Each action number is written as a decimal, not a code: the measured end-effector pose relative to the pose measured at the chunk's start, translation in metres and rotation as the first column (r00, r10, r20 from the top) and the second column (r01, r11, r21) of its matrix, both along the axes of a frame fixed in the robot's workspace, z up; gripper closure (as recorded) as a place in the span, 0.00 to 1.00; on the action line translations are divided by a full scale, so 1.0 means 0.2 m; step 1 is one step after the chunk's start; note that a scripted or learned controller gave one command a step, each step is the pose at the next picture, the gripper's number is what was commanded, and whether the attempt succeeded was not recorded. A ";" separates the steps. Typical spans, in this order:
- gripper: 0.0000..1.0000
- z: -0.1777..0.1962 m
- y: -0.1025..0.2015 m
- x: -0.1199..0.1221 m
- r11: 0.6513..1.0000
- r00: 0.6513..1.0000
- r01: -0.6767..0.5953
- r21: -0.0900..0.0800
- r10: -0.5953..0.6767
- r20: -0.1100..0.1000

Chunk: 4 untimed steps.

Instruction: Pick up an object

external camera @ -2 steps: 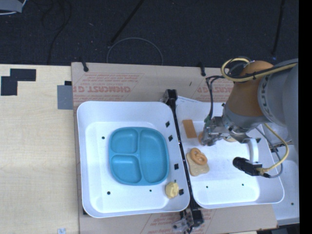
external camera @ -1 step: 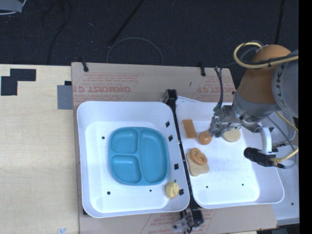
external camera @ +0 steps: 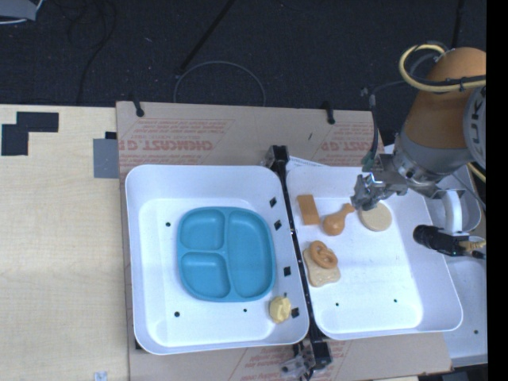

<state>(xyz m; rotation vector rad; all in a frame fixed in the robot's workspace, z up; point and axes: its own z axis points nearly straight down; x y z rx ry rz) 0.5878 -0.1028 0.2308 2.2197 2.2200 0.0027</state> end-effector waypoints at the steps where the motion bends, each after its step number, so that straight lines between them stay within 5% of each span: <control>1: 1.00 -0.03 0.00 0.00 1.000 1.000 0.000 0.000 0.000 -0.006; 4: 1.00 0.00 0.75 -0.01 1.000 1.000 -0.005 0.002 0.005 -0.005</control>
